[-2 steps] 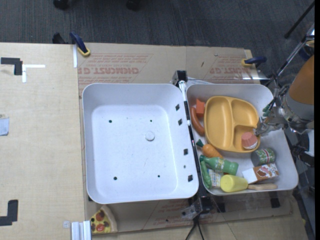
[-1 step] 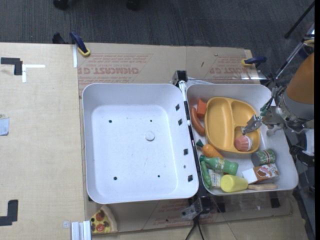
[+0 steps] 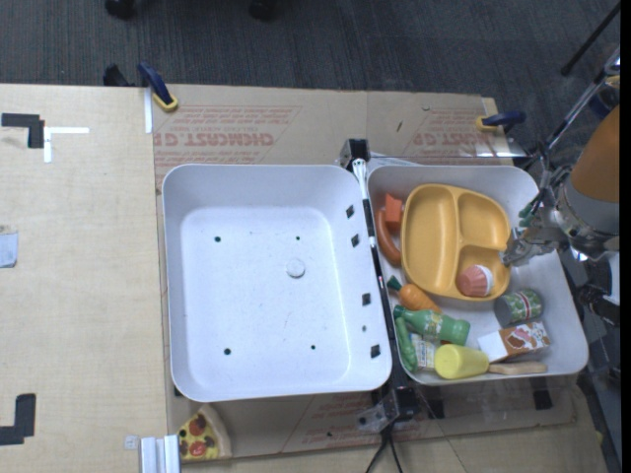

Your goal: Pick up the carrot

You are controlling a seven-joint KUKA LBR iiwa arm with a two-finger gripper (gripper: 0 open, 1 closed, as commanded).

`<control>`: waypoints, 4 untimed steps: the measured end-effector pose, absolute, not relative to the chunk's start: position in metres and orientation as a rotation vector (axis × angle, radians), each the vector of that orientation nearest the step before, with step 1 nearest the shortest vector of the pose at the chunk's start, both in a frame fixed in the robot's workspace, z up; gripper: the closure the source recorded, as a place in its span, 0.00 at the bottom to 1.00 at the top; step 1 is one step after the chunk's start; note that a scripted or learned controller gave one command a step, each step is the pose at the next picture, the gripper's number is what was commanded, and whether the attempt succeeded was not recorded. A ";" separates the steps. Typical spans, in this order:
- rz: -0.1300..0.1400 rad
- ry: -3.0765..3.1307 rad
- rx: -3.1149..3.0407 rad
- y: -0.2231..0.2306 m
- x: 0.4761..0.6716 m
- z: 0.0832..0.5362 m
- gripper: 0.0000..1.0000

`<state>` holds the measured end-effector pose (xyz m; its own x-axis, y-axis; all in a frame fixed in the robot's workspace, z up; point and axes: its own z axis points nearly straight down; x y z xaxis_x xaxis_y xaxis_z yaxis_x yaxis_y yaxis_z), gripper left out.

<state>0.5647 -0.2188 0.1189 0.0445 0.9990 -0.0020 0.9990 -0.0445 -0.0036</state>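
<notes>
The shallow white left bin [image 3: 266, 274] holds no toys. In the white right bin [image 3: 564, 294], the small orange plastic carrot [image 3: 418, 298] lies ungrasped at seven o'clock of the yellow divided plate [image 3: 458, 235]. The hand [image 3: 523, 244] hovers at the plate's three o'clock edge, seemingly holding nothing; its opening is unclear.

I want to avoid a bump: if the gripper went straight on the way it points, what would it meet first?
Probably the yellow plate: the gripper points left and sits at the plate's right rim, near the red-and-white ball. Depth is unclear, so it might pass above.
</notes>
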 end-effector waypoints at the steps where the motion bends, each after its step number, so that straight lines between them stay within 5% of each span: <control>1: -0.001 -2.172 -2.265 -0.216 0.566 0.119 0.00; 2: 0.000 -2.176 -2.263 -0.216 0.567 0.128 1.00; 3: 0.001 -2.431 -1.994 -0.209 0.607 0.093 1.00; 4: 0.000 -2.437 -1.994 -0.209 0.608 0.103 1.00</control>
